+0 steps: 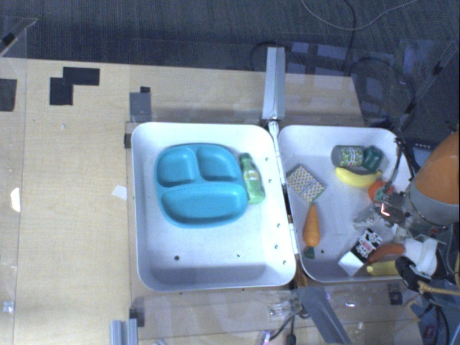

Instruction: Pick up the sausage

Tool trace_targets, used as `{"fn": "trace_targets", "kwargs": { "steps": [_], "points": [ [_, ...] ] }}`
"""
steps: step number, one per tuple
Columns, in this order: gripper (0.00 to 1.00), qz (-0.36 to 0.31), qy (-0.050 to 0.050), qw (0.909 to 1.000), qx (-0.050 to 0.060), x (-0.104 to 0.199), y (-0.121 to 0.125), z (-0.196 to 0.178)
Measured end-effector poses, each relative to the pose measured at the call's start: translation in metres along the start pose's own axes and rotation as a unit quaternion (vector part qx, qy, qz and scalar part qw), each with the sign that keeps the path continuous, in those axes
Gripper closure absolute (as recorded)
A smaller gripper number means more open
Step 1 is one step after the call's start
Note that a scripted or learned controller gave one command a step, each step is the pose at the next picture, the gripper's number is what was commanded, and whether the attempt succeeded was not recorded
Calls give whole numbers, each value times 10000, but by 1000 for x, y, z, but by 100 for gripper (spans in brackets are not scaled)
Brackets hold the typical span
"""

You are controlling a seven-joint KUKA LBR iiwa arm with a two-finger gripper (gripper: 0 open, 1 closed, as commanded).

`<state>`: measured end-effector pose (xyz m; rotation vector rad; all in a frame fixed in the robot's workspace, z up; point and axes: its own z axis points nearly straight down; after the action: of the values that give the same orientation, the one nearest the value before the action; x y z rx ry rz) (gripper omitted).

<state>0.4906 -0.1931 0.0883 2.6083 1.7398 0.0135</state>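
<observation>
Reddish-brown sausage [389, 251] lay directly beside the gripper [381, 228] near the right bin's [327, 192] lower corner, touching a yellow item [383, 267]; gripper state could not be determined, so descent should have centred squarely over the sausage.

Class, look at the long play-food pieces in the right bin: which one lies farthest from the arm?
The orange carrot, lying alone near the bin's left wall. The yellow banana and reddish sausage lie over by the arm's side.
</observation>
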Motion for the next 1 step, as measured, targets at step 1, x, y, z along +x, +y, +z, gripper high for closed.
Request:
{"fn": "trace_targets", "kwargs": {
  "steps": [1],
  "points": [
    [0, -211, -18, 9998, 39, 4, -4, -80]
  ]
}}
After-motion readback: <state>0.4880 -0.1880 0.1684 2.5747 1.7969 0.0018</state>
